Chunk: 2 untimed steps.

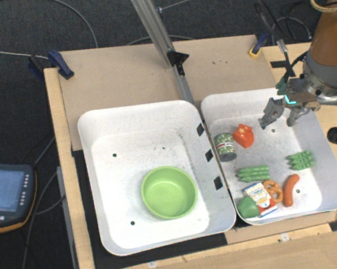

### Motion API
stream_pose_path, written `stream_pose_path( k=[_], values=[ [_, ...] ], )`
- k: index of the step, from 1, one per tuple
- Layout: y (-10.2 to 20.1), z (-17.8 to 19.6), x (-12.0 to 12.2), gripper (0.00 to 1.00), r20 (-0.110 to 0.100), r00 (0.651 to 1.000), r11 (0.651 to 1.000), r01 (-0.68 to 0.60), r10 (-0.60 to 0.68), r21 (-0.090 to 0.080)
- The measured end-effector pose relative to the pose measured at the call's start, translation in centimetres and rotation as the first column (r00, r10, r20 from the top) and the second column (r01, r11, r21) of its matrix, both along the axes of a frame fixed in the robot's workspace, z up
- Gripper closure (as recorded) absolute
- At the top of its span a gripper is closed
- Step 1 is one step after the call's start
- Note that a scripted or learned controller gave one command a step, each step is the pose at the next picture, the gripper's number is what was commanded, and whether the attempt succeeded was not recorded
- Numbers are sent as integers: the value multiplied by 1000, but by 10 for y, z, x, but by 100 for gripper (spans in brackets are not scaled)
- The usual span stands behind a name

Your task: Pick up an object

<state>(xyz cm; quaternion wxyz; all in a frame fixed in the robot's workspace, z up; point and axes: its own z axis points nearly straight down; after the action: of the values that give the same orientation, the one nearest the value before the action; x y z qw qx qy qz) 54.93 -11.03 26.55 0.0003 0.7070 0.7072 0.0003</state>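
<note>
Gripper hanging spread wide and holding nothing over the upper part of the right bin.

Going left to right: a green bowl is sitting in the left bin; in the right bin are lying a green-labelled can, a red block, green pea pods, a small carton, a pretzel, a red sausage and a green ridged piece.
</note>
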Motion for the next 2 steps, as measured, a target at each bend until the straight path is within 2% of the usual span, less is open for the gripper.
stream_pose_path(
  k=[1,2],
  values=[
    [0,0,0,0,0,1000,1000,0,0,0],
    [-3,-62,-1,0,-6,1000,1000,0,0,1]
  ],
)
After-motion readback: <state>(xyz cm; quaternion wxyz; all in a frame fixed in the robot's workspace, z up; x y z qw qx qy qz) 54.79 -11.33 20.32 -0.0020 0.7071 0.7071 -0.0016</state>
